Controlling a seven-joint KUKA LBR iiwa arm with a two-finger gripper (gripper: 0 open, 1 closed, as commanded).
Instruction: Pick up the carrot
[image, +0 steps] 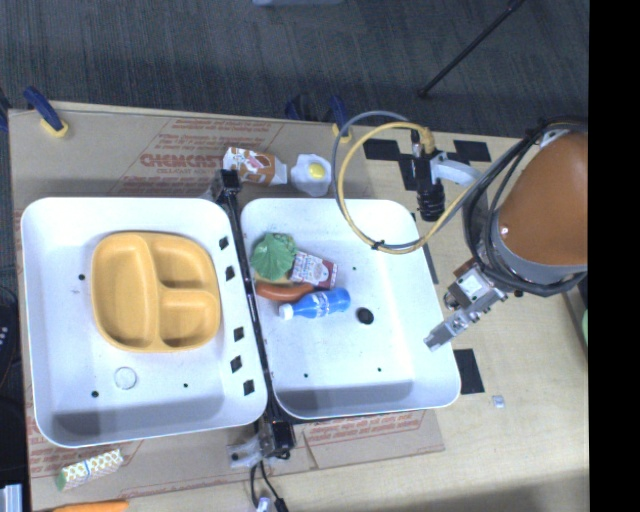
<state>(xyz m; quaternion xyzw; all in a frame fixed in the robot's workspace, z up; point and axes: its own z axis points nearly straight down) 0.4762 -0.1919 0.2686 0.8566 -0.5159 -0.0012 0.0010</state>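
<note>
The carrot (283, 291), orange and lying flat, is in the left part of the right bin (400, 380). It is wedged between a green leafy vegetable (272, 255) behind it and a blue bottle (318, 304) in front of it. A red packet (313, 269) touches its far right end. My gripper (441, 336) hangs over the right rim of the right bin, well to the right of the carrot, with nothing seen in it. The grey arm with its orange band (545, 215) sits above it at the right.
The left bin (50, 330) holds a yellow divided plate (155, 290). A yellow cable (345, 190) loops over the back of the right bin. A small black disc (365, 317) lies right of the bottle. A brown packet (250, 165) and a white-and-yellow item (313, 173) lie behind the bins.
</note>
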